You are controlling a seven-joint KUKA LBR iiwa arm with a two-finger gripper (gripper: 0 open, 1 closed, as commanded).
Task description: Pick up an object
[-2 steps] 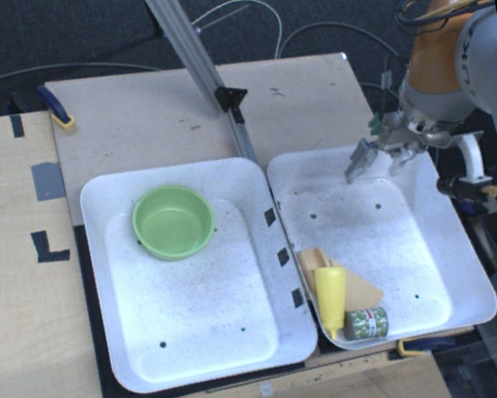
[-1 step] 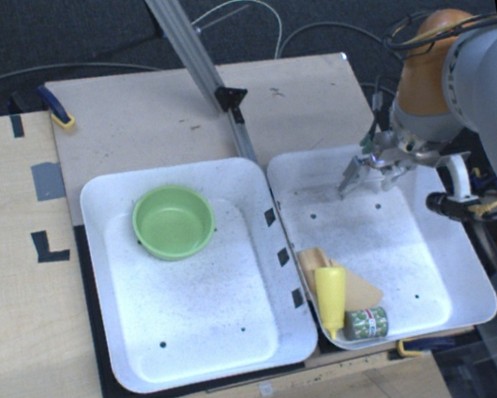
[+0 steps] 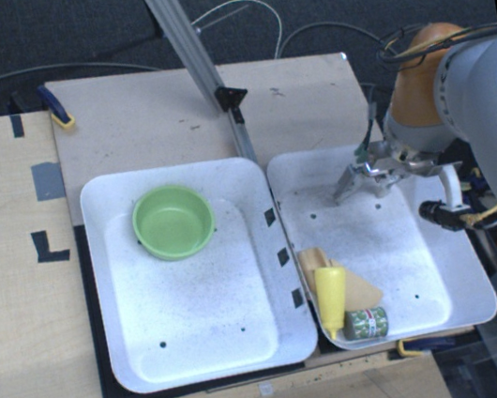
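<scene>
At right of frame, the hand [image 3: 349, 187] hovers low over the right bin [image 3: 401, 252], fingers apart, nothing held. Approach step; next, reach toward yellow bottle [image 3: 331, 297] at lower centre.

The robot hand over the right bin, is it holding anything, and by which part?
Nothing is held. The hand hangs above a bare part of the right white shallow bin, apart from the yellow plastic bottle and the small green can.
</scene>
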